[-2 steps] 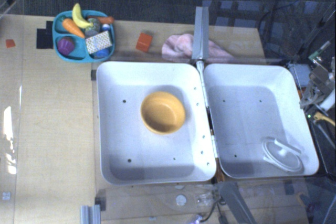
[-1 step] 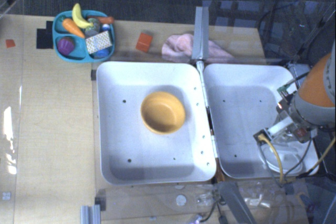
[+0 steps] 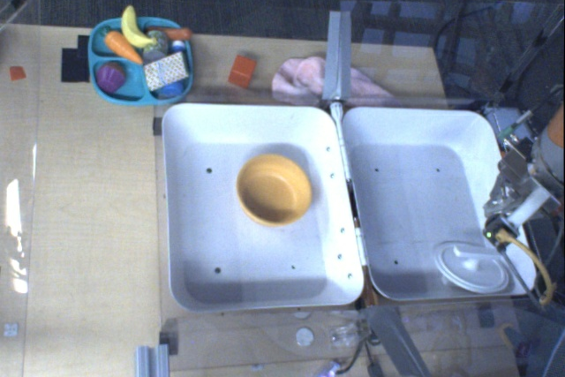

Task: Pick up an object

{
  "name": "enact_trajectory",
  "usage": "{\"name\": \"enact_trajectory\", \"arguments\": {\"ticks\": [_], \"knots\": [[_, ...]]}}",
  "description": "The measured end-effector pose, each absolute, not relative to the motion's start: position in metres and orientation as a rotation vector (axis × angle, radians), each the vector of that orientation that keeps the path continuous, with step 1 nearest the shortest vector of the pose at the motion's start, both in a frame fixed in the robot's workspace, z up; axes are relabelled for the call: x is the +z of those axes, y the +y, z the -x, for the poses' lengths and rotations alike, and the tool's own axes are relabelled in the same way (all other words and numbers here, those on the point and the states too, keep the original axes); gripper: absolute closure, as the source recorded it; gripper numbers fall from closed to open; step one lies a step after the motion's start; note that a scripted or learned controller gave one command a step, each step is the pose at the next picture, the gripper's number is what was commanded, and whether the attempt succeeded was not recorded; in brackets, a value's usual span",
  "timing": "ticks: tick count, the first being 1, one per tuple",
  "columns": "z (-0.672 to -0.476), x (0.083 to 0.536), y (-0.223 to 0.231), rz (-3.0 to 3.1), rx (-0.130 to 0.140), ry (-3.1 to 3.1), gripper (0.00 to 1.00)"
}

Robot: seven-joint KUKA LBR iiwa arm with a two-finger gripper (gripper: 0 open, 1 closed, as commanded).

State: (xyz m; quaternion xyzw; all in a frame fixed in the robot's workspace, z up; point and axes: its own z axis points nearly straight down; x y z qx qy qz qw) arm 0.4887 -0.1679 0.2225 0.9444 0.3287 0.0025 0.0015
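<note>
1 yellow bowl (image 3: 274, 189) sits upright near the middle of the left bin (image 3: 190, 190), its open mouth facing up, well apart from every wall. It is the 1 object in that bin.

In the right bin (image 3: 415, 154) lies 1 white, translucent round lid or shallow dish (image 3: 474, 267), resting in the near right corner, close to the bin's front and right walls. It blends with the white floor, so its exact kind is hard to tell.

The gripper (image 3: 505, 221) is at the right edge of the right bin, just above and beside the white lid. Nothing shows between it and the bowl, which is well apart in the other bin. Whether it is open or closed, I cannot tell; that part is small and cluttered with cables. 1 yellowish cable (image 3: 532, 265) loops down from the wrist past the bin's right wall.

The 2 bins stand side by side, touching along a central seam, with 1 grey metal post (image 3: 335, 57) rising behind the seam.

Behind the bins, on the wooden bench (image 3: 79, 216), are 1 pink cloth (image 3: 305, 79) bunched just beside the post, 1 small orange block (image 3: 242, 71) left of the cloth, and 1 blue divided tray (image 3: 124, 93) farther left. The tray holds toy food: 1 banana (image 3: 134, 28), 1 carrot (image 3: 122, 46), 1 purple piece (image 3: 110, 77) and a few other small items too blurred to name. 1 black square (image 3: 74, 64) lies just left of the tray.
</note>
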Motion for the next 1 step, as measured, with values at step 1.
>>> {"name": "enact_trajectory", "arguments": {"ticks": [1], "knots": [[-0.4927,0.0998,-0.1674,-2.954,0.024,1.043,0.0]]}}
